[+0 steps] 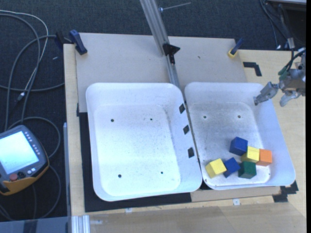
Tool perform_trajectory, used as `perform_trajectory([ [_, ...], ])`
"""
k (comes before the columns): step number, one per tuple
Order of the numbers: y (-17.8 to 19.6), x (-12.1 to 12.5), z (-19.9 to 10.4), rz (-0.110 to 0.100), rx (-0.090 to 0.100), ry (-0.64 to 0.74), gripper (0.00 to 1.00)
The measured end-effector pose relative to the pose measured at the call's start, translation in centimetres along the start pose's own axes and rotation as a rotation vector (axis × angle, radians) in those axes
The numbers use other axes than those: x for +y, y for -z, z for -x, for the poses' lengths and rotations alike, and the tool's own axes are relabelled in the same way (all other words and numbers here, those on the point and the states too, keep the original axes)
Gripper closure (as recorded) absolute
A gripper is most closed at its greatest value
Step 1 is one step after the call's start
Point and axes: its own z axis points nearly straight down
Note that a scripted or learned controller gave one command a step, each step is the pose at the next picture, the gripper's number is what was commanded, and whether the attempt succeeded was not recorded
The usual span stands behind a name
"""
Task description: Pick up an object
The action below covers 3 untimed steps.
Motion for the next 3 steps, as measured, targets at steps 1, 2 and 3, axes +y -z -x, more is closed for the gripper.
perform_trajectory([
  [1, 1.2, 0.1, 0.0, 0.004, -0.002, 0.002, 1.0],
  [2, 2.8, 3.1, 0.8, 0.009, -0.003, 0.002, 1.0],
  [3, 2.8, 3.0, 0.9, 0.005, -0.003, 0.0, 0.0],
])
